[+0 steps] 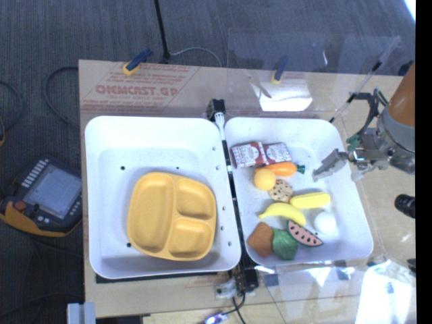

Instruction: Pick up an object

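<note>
At the near edge of the right bin (351,245), a watermelon slice (305,235) is seen lying beside a green leafy vegetable (285,245) and a brown rounded piece (260,237); the slice's long axis runs from upper left to lower right. Just behind them a banana (283,212) is laid almost across the bin, its tips turned toward the near side, with a white egg (325,223) at its right. A yellow corn-like piece (310,200) is set with its long axis nearly left to right, touching a cookie (280,191). Farther back a lemon (264,179) is found beside a carrot (284,169), whose long axis lies left to right with the green end pointing right. A red carton (260,154) is laid flat along the far side. The gripper (329,164) is held above the right part of this bin, reaching in from the right; how far its fingers are parted cannot be told, and nothing is seen held. In the left bin (108,137) a yellow divided plate (172,215) is placed, its large compartment at the left and two smaller ones at the right
</note>
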Controlling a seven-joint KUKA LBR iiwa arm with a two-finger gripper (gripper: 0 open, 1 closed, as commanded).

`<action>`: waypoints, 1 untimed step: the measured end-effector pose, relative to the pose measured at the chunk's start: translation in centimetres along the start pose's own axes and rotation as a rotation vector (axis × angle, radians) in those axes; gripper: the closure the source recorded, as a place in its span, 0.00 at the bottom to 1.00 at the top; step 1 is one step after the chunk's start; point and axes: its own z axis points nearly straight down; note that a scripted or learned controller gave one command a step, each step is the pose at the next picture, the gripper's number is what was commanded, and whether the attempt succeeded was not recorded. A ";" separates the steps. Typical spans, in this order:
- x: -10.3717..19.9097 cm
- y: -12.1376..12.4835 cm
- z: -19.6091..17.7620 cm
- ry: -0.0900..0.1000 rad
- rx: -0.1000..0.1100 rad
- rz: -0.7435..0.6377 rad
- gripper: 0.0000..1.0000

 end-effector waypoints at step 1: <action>1.4 10.7 17.1 -0.001 0.000 0.084 0.00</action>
